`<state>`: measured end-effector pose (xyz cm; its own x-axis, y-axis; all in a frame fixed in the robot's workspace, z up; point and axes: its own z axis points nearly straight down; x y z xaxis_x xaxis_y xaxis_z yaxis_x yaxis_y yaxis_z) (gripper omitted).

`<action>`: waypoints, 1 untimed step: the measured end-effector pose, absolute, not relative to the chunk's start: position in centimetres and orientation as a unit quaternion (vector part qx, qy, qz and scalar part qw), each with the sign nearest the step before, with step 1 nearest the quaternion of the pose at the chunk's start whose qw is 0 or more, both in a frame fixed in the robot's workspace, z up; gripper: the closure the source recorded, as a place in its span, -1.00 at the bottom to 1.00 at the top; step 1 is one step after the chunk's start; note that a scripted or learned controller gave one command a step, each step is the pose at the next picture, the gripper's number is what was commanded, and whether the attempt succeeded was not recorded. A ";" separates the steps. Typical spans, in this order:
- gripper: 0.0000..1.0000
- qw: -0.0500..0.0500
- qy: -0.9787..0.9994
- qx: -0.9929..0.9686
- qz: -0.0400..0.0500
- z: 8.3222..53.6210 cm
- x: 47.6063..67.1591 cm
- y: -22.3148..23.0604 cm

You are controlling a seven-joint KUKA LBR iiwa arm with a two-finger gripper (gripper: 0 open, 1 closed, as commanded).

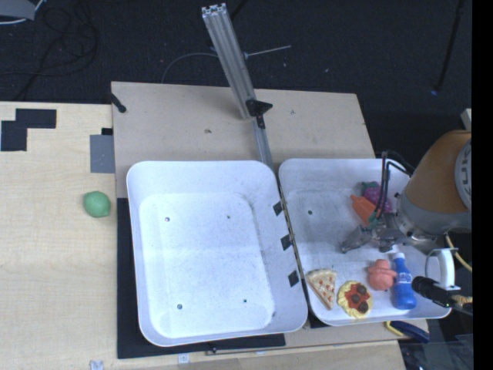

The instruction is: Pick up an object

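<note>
Toys: pizza slice [323,287], round piece [354,298], blue bottle [403,282] — right bin's [323,183] near edge.
Gripper [356,241]: low among them; grip state unreadable.
Orange and purple toys [368,199]: partly hidden behind wrist.

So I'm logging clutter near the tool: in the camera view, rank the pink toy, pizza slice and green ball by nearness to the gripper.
From the gripper:
1. Pink toy, right bin, just below.
2. Pizza slice, right bin, front left.
3. Green ball, on the bench, far left.

Even overhead light, soft shadows, slight blur.
</note>
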<state>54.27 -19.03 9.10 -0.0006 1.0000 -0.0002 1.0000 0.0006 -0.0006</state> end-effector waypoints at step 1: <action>1.00 -0.001 -0.707 -0.707 0.000 10.2 54.3 -19.1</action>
<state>54.29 -19.12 10.22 0.0008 1.0000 -0.0003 1.0000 -0.0008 0.0012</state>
